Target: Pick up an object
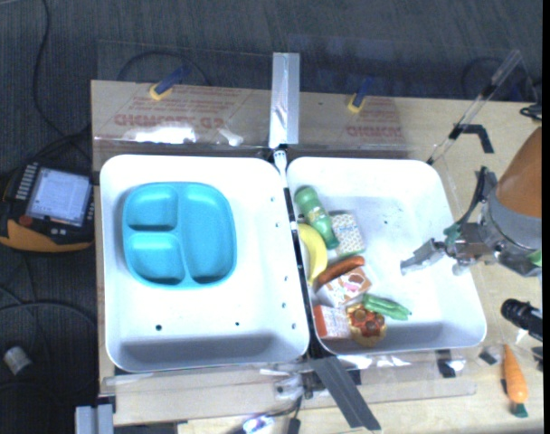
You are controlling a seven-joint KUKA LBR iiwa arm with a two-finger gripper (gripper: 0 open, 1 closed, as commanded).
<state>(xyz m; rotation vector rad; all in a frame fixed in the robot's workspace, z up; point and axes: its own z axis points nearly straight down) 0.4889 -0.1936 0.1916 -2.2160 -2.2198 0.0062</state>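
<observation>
1. Dark carpet surrounds the wooden surface (212,107); on it sit two white bins side by side, left bin (203,346) and right bin (438,188).
2. We take the right bin as landmark. Every loose item lies heaped against its left wall, the wall shared with the left bin.
3. Heap, far end to near end along that wall: green bottle (313,209), yellow banana (312,250), patterned packet (347,232), red sausage (340,268), small printed pack (353,287), green pepper-like piece (387,307), brown round item (366,326).
4. Left bin carries a blue divided tray (178,233), no loose items.
5. Gripper (429,254) sits over the right bin's right half, near its right wall, above bare white floor. Arm comes in across that wall.
6. Jaws look spread, nothing between them; resolution is poor, so we call this with low confidence.
7. Key relation: heap lies left of the jaws, across the bin's open middle. Nearest candidates are the red sausage and green pepper-like piece.
8. Sausage long axis runs diagonal, low end toward the shared wall, high end toward the jaws. We judge a grasp across its short axis needs wrist rotation.
9. Risk, our judgement: items touch and overlap, so the jaws may clip neighbours.
10. Outside the right bin, past its near-right corner, an orange carrot-like piece (515,382) lies on the surface.
</observation>
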